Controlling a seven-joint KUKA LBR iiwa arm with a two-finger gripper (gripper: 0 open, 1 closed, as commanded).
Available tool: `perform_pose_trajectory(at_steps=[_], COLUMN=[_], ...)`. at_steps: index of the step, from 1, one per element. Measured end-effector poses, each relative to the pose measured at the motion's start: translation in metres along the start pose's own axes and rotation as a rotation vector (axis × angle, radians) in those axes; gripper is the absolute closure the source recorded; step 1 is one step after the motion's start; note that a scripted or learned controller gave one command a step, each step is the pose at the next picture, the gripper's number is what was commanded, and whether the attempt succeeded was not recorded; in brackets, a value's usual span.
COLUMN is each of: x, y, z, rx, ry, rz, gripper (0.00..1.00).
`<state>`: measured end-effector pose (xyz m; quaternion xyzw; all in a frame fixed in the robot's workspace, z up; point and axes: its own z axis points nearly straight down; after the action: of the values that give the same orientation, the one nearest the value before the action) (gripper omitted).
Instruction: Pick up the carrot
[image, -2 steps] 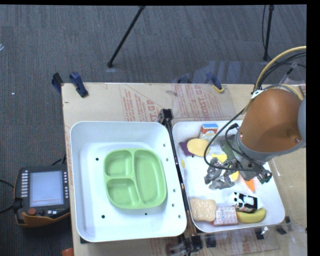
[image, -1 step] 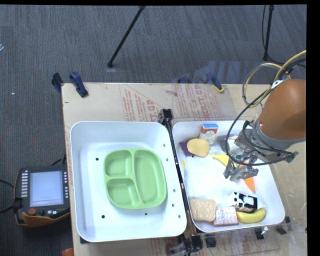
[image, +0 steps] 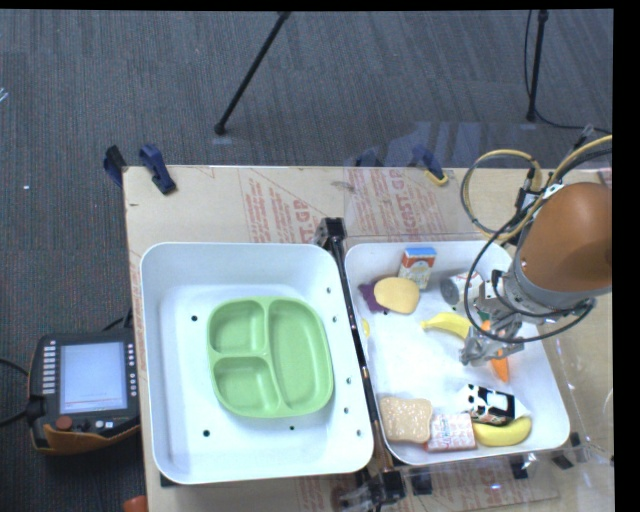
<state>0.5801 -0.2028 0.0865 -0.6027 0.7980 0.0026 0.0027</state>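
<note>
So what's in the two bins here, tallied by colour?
Green: 1, divided plate
Yellow: 3, two bananas, round piece
Orange: 1, carrot
Tan: 1, bread slice
Mixed or unclear: 4, carton, black-and-white item, pink packet, grey item
Total: 10

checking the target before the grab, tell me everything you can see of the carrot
The carrot is a small orange piece, likely a toy, lying on the floor of the right bin near its right wall. Just a short, tapered stub of it shows; the rest is hidden under the gripper, which sits right over its upper end. Whether they touch is unclear. The cow-patterned item lies just below it, apart.
</note>
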Motion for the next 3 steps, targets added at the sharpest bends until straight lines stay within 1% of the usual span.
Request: perform_pose_trajectory(at_steps=[1,2,3], x=[0.001,0.005,-0.012], y=[0.071,0.022,0.043], z=[-0.017,0.0,-0.115], rx=[0.071,-0.002,0.009], ry=[-0.002,-0.002,0.003], rz=[-0.168,-0.536,-0.594], gripper=[1.0,1.0,1.0])
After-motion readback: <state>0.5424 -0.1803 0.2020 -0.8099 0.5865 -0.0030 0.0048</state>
